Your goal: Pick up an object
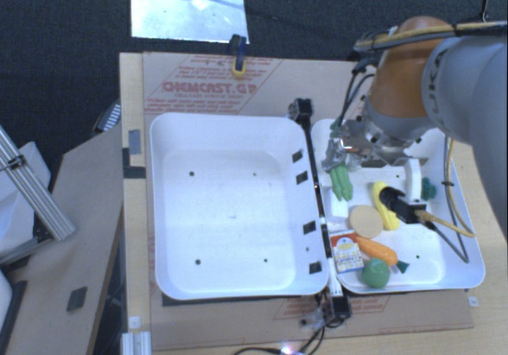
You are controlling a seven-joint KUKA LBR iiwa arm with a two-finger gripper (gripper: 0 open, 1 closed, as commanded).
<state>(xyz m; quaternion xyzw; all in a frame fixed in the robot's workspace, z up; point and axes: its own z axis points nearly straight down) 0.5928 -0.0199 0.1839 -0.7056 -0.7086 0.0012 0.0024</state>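
My gripper (340,156) hangs over the back left part of the right bin (468,262), just above the upper end of a green ridged toy vegetable (342,183) that lies along the bin's left wall. I cannot tell whether it touches that vegetable. Nearer the front lie a tan round disc (366,221), a yellow banana-like piece (388,215), an orange carrot (376,249), a green ball (376,273) and a small red and white box (344,252). A small teal piece (429,187) sits by the right wall, partly hidden by the arm.
The left bin (230,202) stands beside the right one, with black clips (309,226) along the shared edge. Both bins rest on a cardboard sheet (210,85). The bulky grey and orange arm (421,75) covers the right bin's back right.
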